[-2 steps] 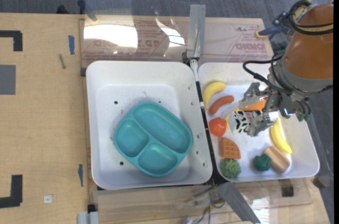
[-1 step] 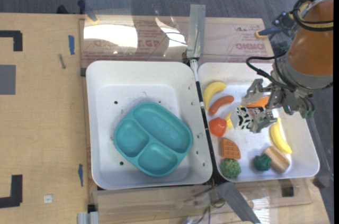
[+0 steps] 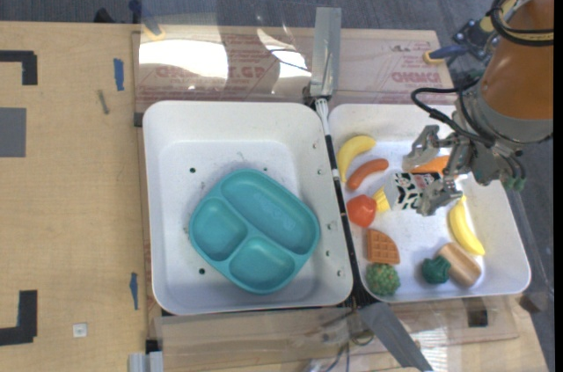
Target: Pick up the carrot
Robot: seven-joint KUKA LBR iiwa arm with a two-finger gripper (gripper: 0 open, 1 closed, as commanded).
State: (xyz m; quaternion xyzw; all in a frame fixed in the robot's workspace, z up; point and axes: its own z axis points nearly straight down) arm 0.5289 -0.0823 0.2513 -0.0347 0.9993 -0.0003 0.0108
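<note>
Grey carpet backs the bench; left bin (image 3: 167, 150) bears a teal plate (image 3: 253, 228); right bin (image 3: 510, 269) holds the gripper (image 3: 431, 172), jaws parted about the carrot (image 3: 431, 164) at its twelve o'clock; best close squarely before lifting.

A teal plate (image 3: 253, 227) sits in a white bin (image 3: 167, 133) on the tan worktop (image 3: 62, 212). Two yellow bananas (image 3: 354, 152) (image 3: 464, 228), a red tomato (image 3: 361, 210), green broccoli (image 3: 382, 278) and a waffle (image 3: 382, 246) (orange-brown, gridded) fill the other bin (image 3: 506, 278).
</note>
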